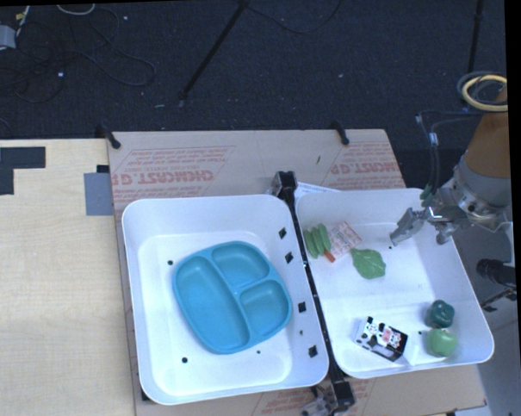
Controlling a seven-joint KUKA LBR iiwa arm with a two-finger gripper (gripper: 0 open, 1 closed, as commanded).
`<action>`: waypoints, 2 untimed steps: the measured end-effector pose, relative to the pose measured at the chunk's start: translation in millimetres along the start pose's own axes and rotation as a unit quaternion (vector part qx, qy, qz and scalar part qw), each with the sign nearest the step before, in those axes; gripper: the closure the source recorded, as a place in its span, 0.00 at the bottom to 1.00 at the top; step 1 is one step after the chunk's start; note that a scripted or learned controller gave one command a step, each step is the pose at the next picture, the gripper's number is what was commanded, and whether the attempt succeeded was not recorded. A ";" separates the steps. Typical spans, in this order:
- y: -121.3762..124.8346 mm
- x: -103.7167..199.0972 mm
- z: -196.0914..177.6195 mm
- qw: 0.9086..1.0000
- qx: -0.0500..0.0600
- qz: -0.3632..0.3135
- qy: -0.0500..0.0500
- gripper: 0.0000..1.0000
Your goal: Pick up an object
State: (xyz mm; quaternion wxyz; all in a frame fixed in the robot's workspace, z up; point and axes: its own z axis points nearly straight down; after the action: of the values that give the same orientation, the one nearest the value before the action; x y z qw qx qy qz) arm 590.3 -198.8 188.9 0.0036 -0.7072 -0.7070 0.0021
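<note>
We take the black divider [302, 270] between the two white bins as our landmark. To its left, the left bin [150, 242] holds a blue sectioned tray [231, 295], lying flat with three compartments and turned at a slant; its near corner sits close to the divider.

To the right of the divider, the right bin [458, 280] carries the loose things. Just beside the divider, near its upper part, we see a small green ribbed piece [317, 240], and touching its far side a pale packet with red print [342, 240]. A little farther from the divider lies a light green lump [368, 263]. Lower down, still fairly near the divider, a black-and-white printed card or box [381, 338] lies tilted. Well away from the divider, in the bin's lower right corner, a dark green rounded object [439, 313] sits just above a lighter green round one [440, 342]; the two are close, perhaps touching.

The claw [406, 229] hangs over the upper right part of this bin, well apart from the divider and up-right of the light green lump. We see nothing between its fingers, and we cannot tell whether they stand apart or together. The grey arm [483, 180] with its orange band reaches in from the right.

Both bins rest on a cardboard sheet [241, 160] on the worktop [48, 281].
</note>
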 end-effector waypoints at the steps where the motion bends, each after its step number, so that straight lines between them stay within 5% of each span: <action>1: -1.9 -3.3 63.5 1.000 0.000 0.000 0.000 0.00; 2: -0.8 -1.9 102.0 1.000 -0.003 0.000 0.000 0.00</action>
State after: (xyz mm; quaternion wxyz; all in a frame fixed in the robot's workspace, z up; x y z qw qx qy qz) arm 588.7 -200.5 87.0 0.0009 -0.7074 -0.7068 0.0000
